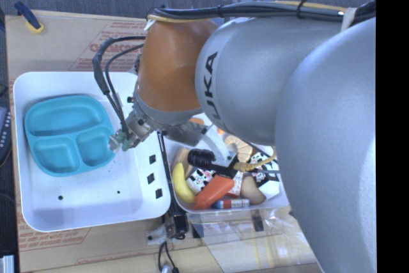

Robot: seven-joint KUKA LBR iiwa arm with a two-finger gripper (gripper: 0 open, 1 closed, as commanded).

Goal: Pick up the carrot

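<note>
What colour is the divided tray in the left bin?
Light blue divided tray, seen clearly in the camera view.

Grey arm (287,73), orange band (169,67), black cables (105,83)

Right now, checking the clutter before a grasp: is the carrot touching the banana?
Touching. The camera view shows the carrot lying against the banana in the right bin, with no gap between them.

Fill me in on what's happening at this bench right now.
A grey KUKA arm leans in over two white bins to pick up a carrot. The carrot lies in the right bin, among a banana, a marker and other clutter. Nothing has lifted it yet. The left bin holds a blue divided tray.
</note>
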